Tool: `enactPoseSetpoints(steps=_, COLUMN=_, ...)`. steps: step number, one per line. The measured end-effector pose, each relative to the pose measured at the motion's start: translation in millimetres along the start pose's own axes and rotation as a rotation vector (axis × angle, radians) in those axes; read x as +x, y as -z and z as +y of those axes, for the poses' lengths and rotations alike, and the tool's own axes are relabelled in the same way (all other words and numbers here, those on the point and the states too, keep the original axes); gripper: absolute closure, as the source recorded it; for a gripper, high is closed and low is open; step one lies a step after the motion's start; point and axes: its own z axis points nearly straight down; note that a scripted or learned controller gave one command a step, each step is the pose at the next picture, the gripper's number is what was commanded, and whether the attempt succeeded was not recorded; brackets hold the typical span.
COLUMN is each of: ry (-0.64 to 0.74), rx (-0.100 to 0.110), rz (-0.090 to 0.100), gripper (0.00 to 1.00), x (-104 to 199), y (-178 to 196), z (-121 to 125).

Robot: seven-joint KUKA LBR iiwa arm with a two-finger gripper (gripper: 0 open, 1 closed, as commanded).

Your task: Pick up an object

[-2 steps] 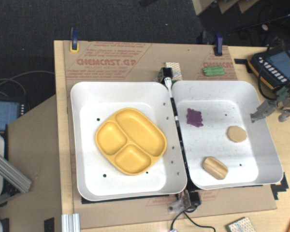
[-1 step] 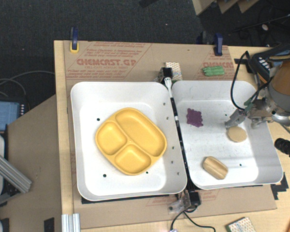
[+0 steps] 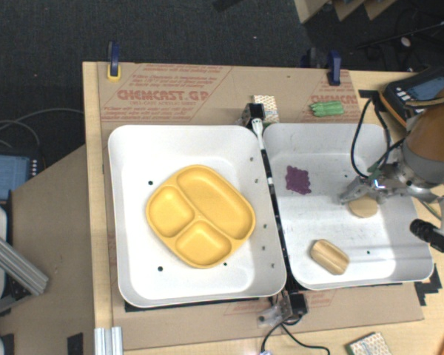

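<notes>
**Arm low over the right bin, close to a small tan piece**

The left bin (image 3: 126, 198) carries the biggest item, a yellow divided plate (image 3: 200, 214) lying flat near its middle, well clear of the work. Across the shared wall, the right bin (image 3: 311, 268) holds the smaller candidates, which suits an arm reaching in from that side.

The arm (image 3: 429, 143) is bent down over the right bin's far-right part, and the gripper (image 3: 364, 191) sits just above and beside a pale tan disc (image 3: 364, 208); from here it is impossible to tell how wide its pincer stands or whether it has hold of anything. My guess is that the disc is the target. It lies near the bin's right wall, so room is tight there. A tan oblong block (image 3: 330, 257) rests nearer the bin's front edge, with bare floor around it. A purple patch (image 3: 298, 180) lies toward the shared wall.
</notes>
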Motion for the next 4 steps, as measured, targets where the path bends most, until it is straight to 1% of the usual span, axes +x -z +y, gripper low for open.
enactPoseSetpoints(steps=1, ry=-0.002, rx=-0.005, rz=-0.014, gripper=1.0, x=-4, y=13, z=-1)
enactPoseSetpoints(steps=2, ry=0.002, rx=-0.011, rz=-0.016, gripper=1.0, x=28, y=91, z=23)
enactPoseSetpoints(steps=3, ry=0.004, rx=-0.01, rz=-0.014, gripper=1.0, x=100, y=156, z=42)
enactPoseSetpoints(steps=4, ry=0.002, rx=0.003, rz=-0.011, gripper=1.0, x=164, y=148, z=14)
